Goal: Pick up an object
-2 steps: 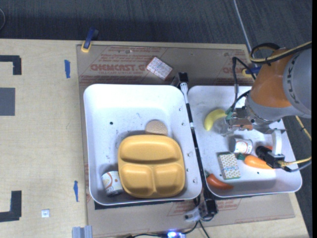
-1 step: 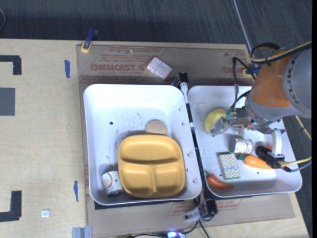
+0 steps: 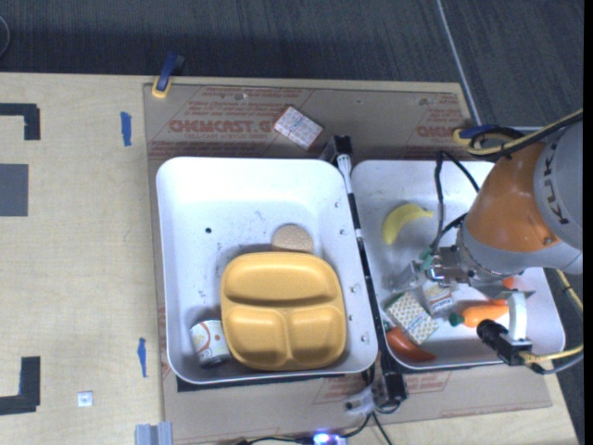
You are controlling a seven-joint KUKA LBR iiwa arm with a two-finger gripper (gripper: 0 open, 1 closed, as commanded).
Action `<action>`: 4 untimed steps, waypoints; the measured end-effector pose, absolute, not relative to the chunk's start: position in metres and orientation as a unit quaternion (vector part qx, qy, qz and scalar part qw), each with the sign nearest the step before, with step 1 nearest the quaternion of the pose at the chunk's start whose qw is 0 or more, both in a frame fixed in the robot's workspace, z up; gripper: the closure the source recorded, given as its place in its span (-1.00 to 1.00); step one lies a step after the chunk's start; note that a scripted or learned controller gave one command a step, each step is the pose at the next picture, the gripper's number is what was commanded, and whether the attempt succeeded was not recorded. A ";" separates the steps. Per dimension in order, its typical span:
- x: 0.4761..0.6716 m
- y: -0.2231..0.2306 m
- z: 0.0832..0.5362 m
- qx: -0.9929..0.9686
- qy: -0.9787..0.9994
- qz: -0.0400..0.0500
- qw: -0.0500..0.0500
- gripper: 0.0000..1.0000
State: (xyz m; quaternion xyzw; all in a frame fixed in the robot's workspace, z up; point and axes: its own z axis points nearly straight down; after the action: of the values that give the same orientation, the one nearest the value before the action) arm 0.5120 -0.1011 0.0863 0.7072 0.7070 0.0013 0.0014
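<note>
Several small items crowd beneath the gripper (image 3: pixel 443 276) in the right bin (image 3: pixel 408 176): checkered packet (image 3: pixel 410 316) just down-left, toy carrot (image 3: pixel 485 313) alongside, long axis crosswise. Jaws' state: cannot tell.

The hand (image 3: pixel 435 276) hangs low over the right bin (image 3: pixel 371 188), near a banana (image 3: pixel 405 220).
</note>
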 end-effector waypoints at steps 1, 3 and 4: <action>0.482 -0.094 0.087 0.707 0.707 0.003 0.004 -1.00; 0.482 -0.095 0.087 0.707 0.707 0.003 0.004 -1.00; 0.482 -0.093 0.087 0.708 0.707 0.002 0.005 -1.00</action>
State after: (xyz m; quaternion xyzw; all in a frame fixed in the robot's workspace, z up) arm 0.4819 -0.0928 0.0865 0.7077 0.7065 0.0022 0.0046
